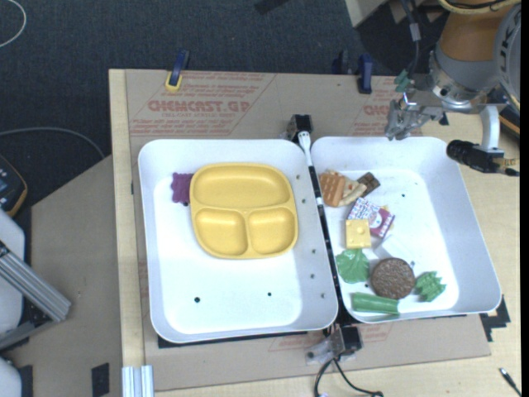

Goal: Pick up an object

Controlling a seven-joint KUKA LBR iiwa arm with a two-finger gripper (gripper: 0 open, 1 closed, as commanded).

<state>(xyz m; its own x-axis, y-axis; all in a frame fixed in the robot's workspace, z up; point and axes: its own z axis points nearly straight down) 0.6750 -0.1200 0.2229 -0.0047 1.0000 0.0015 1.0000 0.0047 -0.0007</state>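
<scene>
One fixed camera looks down aslant on both bins point(157, 222).

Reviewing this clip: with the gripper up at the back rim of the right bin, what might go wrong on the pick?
1. The toy foods in the right bin are crowded together: the yellow cheese block touches the wrapper, so a grasp may catch two or slip.
2. The gripper sits over the bin's back rim, far from the pile; a straight descent would likely hit the rim.

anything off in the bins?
One thing: a purple item in the left bin is wedged under the yellow tray's left edge, half hidden. The toy food in the right bin looks intact.
</scene>
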